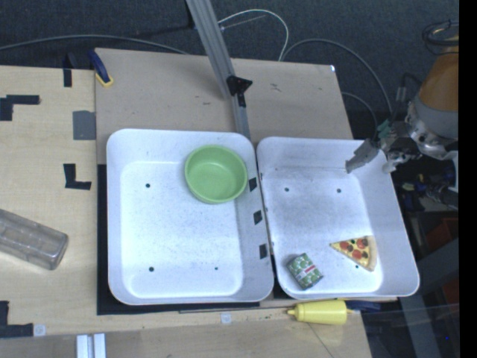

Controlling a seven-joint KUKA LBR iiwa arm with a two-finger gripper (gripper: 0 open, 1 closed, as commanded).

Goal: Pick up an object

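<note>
Yellow bottle (322, 312); claw (364, 156) over right bin (387, 200).

No text, label, brand, number or sign can be read on anything here.

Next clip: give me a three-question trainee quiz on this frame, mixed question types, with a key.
1. True or false: the round green plastic bowl sits in the right white bin.
2. Which item lies nearest the right bin's front right corner?
A. the toy pizza slice
B. the small green patterned can
C. the yellow squeeze bottle
3. Fill in: the yellow squeeze bottle lies outside the bins, on the ____ in front of the right bin.

Key
1. False: it is in the left white bin, near its back right corner.
2. A
3. bench
</note>
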